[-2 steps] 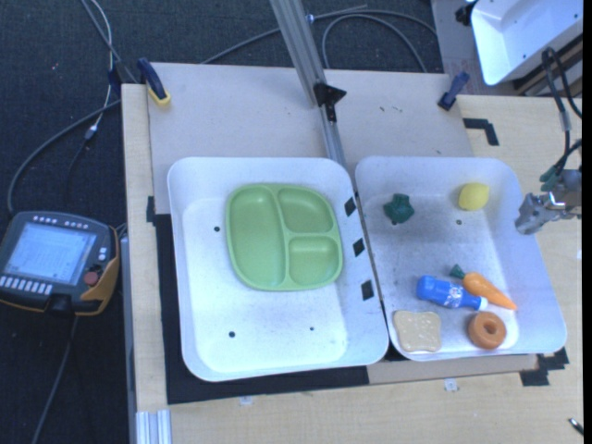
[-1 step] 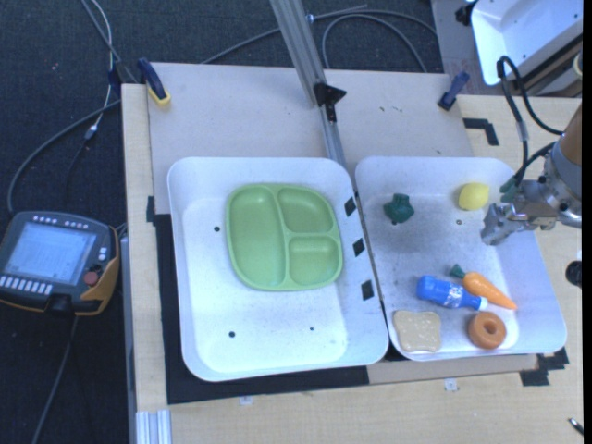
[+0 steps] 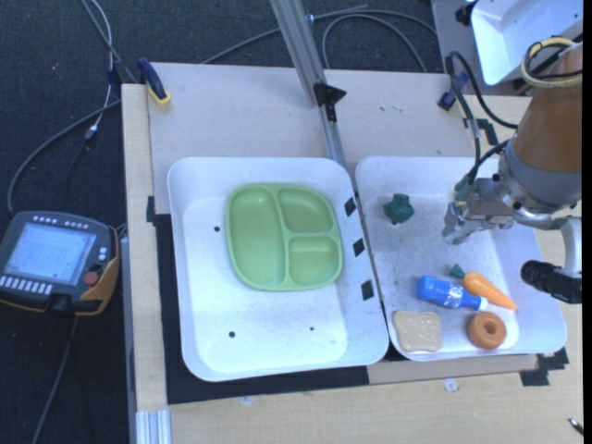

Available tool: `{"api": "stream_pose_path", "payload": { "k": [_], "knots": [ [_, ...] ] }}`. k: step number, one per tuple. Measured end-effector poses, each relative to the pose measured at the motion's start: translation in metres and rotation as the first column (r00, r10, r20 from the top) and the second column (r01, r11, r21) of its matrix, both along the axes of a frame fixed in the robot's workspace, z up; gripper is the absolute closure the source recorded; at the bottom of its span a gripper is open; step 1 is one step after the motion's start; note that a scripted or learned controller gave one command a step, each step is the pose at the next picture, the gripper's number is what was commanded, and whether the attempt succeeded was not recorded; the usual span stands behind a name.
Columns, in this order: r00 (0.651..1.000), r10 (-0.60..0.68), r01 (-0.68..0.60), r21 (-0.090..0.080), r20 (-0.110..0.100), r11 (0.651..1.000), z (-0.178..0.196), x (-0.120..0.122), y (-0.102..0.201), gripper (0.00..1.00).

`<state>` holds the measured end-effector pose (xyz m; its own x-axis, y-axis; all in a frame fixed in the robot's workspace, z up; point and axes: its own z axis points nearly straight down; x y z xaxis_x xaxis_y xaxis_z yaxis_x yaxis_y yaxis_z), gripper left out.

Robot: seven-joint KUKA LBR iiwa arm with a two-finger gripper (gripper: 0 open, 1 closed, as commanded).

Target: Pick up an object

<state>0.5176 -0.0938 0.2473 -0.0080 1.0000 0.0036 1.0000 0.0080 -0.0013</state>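
Note:
In the right bin [image 3: 421, 181] lie a dark green toy [image 3: 400, 208], a blue bottle [image 3: 441, 292], an orange carrot [image 3: 487, 289], a brown donut [image 3: 487, 330] and a tan slice of bread [image 3: 418, 330]. My gripper [image 3: 460, 230] hangs over the right bin's upper right part, to the right of the green toy and above the carrot and bottle. Nothing shows between its fingers [image 3: 452, 229]. The orange band of the arm rises above it at the right edge.
The left bin [image 3: 199, 248] holds a green divided plate [image 3: 285, 236]. A metal pole [image 3: 305, 35] slants over the bench from the top. A teach pendant [image 3: 55, 262] lies on the floor at the left. Cables run behind the bench.

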Motion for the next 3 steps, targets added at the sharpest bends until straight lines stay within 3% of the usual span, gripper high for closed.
{"api": "stream_pose_path", "payload": {
  "k": [3],
  "knots": [
    [1.000,-0.002,0.002,-0.001,-0.001,1.000,-0.012,-0.011,0.158,1.00]
  ]
}}
